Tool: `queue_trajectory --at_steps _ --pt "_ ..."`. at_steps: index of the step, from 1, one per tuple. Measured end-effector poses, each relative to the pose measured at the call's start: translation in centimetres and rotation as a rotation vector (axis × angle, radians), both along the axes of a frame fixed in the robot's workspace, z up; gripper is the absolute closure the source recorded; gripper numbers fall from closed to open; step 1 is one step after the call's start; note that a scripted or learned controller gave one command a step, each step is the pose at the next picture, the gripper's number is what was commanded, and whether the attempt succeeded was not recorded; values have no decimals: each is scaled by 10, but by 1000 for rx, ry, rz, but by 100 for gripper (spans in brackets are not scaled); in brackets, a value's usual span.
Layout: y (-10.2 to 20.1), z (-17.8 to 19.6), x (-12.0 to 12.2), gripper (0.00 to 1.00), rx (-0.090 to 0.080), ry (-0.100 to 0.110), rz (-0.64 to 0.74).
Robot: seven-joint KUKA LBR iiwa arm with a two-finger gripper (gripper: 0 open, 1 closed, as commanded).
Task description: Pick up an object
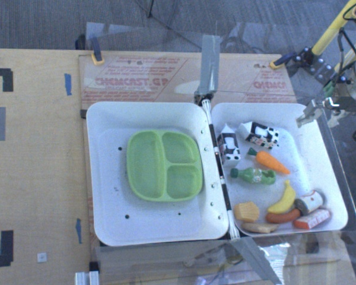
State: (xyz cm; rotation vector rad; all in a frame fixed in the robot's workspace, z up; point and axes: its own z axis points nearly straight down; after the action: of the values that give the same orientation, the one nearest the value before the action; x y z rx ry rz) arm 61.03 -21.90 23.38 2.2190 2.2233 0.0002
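Toy food fills the right bin (335,177): an orange carrot (272,162), a green bottle (253,176), a yellow banana (283,199), a red sausage (283,216) and two black-and-white cow figures (262,135). Beside it, the left bin (104,129) holds a green divided plate (164,165). Both sit on a wooden bench (29,177) above grey carpet. At the right edge, the gripper (320,108) hangs just outside the right bin's upper corner; whether it is parted or closed cannot be told.

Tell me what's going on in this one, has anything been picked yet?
Nothing is being handled. The end effector sits above the right bin's upper right corner, apart from the toys. The carrot, green bottle, banana and two toy cows all lie in that bin. The left bin holds a green divided plate.
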Motion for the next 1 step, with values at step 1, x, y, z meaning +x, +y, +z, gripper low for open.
queue_trajectory --at_steps 1 --pt "42 -107 -14 0 0 -1 139"
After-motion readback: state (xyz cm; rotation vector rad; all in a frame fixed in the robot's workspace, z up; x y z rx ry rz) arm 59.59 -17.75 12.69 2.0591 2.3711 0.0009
